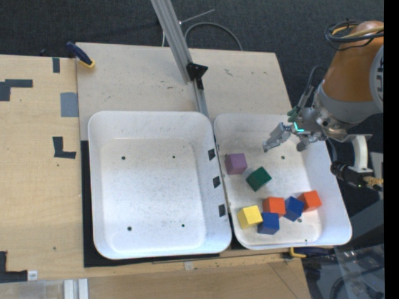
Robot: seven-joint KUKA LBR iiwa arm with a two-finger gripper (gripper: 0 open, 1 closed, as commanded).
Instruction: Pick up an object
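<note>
The right bin (pixel 330 185) holds several small cubes. A purple cube (pixel 235 162) and a green cube (pixel 258 178) lie near its middle. Toward its front lie a yellow cube (pixel 250 215), a blue cube (pixel 269 223), an orange cube (pixel 274 205), a second blue cube (pixel 293 208) and a second orange cube (pixel 310 200). My gripper (pixel 285 143) hangs over the back of this bin, right of and behind the purple cube. Its fingers are open, with nothing between them.
The left bin (pixel 149 185) stands beside the right one, their rims meeting at the middle. A slanted metal rail (pixel 174 30) runs down to the bins' back edge. Cables (pixel 352 173) hang at the bench's right side.
</note>
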